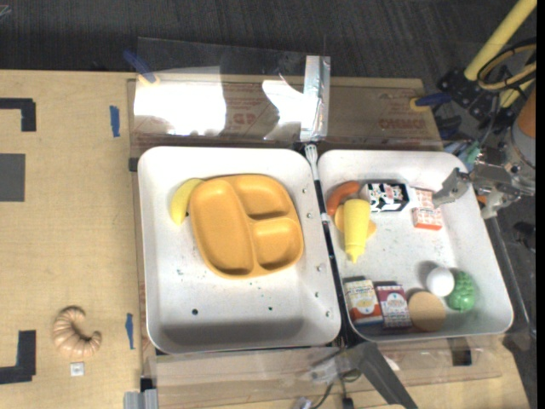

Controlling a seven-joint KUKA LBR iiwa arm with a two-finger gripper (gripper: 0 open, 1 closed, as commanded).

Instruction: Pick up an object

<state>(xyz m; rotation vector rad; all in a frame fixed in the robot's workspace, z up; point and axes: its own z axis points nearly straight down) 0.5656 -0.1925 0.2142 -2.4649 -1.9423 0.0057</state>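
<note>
We see two white bins side by side on the table [60, 194]. The left bin [162, 296] holds an orange divided tray [245, 224], with a yellow banana [180, 199] tucked against the tray's left edge. The right bin [481, 254] carries the loose things: a yellow squeeze bottle [355, 225] near its left wall, an orange piece [342, 192] just behind the bottle, a black-and-white packet [387, 197] beside that, and a small red-and-white box [427, 216] further right. Along the near wall sit two small cartons [375, 302], a tan ball [427, 308], a white ball [440, 280] and a green ball [463, 290]. The jaws [453, 186] hang over the right bin's far right corner, just beside the red-and-white box; we cannot tell how far they are parted, and we see nothing between them. A croissant-like toy [75, 331] lies on the table, well apart from both bins.
</note>
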